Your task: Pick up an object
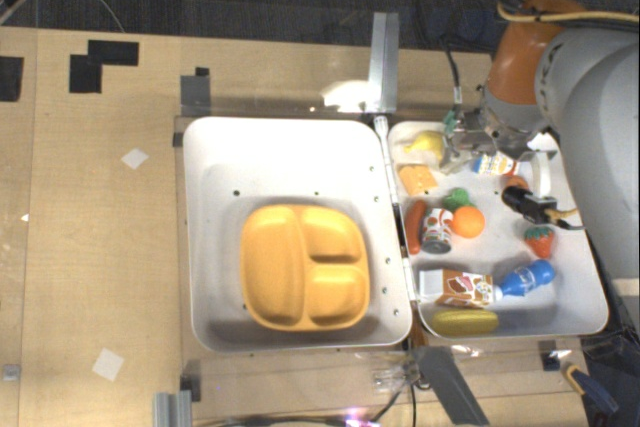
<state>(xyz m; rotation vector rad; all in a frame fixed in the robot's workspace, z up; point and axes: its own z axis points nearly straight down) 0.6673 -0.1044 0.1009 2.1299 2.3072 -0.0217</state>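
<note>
Gripper [468,147]: hung low over right bin's [590,315] far end, beside yellow lemon [426,144]; grip state could not be told.
Left bin [210,215]: held yellow divided plate [304,265].

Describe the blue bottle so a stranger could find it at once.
Start at the right-hand bin, the one crowded with small items. Look toward its near right corner: the blue bottle lies on its side there, just right of a flat brown and white packet. It is the only blue thing among red, orange and yellow neighbours.

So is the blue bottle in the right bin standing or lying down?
Lying down: the blue bottle rests on its side on the right bin floor, beside a carton.
</note>
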